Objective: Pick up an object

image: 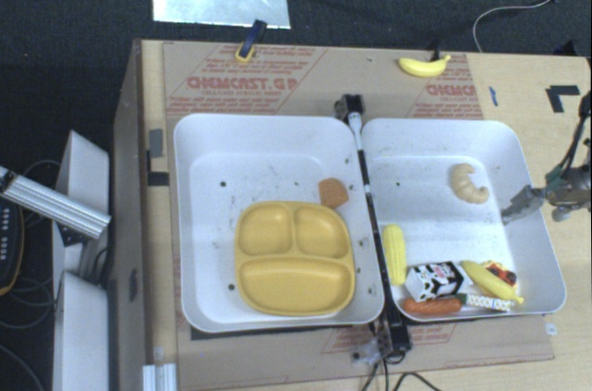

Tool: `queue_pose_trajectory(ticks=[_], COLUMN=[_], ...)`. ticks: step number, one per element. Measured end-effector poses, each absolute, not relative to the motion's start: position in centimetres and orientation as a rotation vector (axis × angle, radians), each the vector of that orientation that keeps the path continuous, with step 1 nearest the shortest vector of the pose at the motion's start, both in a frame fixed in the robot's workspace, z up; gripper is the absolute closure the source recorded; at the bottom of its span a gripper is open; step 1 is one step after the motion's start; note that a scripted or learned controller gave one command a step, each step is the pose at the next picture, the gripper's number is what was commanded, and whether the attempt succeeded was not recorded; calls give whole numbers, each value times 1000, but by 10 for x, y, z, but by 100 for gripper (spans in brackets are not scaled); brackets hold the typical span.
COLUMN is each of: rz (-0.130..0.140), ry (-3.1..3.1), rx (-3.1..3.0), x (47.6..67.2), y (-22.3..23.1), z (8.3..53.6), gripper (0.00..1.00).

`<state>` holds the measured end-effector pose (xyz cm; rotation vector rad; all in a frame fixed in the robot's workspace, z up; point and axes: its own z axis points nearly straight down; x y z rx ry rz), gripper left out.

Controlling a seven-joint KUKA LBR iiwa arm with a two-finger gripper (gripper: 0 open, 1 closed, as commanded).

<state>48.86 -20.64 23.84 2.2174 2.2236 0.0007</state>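
I cannot tell how the gripper [520, 204] is set at the right bin's [435, 140] edge, near the croissant [468, 182], probably light, stiff plastic, best pinched mid-curve.

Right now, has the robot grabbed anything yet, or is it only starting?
Only starting, it seems. Nothing looks lifted: the croissant, corn cob and milk carton all lie in the right bin. The gripper sits at that bin's right rim, with nothing visible in it. The whole pick remains.
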Motion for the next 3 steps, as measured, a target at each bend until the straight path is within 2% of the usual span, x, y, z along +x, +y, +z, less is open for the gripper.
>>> queue_pose_trajectory(ticks=[1, 2, 3], rz=[-1, 1, 1], ry=[2228, 2225, 2221], rx=[2218, 2217, 2217], x=[548, 613, 585], y=[-206, -181, -207], z=[130, 84, 133], gripper=[0, 0, 0])
